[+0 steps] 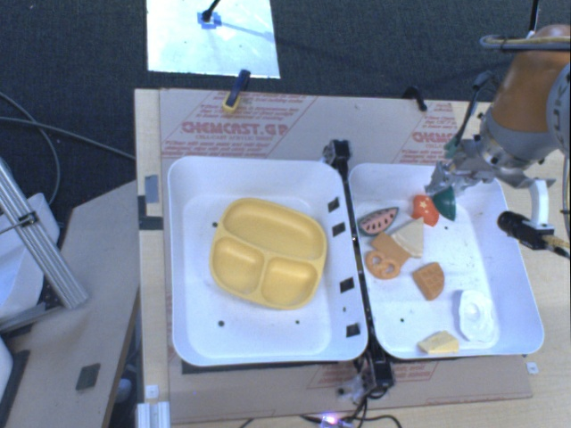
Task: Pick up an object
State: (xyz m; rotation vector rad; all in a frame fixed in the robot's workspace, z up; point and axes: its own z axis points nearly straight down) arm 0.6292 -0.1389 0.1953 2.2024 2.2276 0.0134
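Note:
The right bin (pixel 508 266) holds several toy foods. A red piece with a dark green top (pixel 426 209) lies near its back edge. My gripper (pixel 445 188) hangs low over the bin's back part, right at the green end of that red piece. Whether it touches the piece is hidden by the wrist. To the left lies a watermelon slice (pixel 378 219). A pale cheese wedge (pixel 410 237), a pretzel (pixel 385 261) and an orange-brown bread piece (pixel 429 280) sit toward the middle.
A white fried egg (pixel 475 315) and a yellow cheese piece (pixel 439 342) lie near the right bin's front edge. The left bin (pixel 192 203) holds a yellow divided plate (pixel 267 251). A black divider strip (pixel 350 239) runs between the bins.

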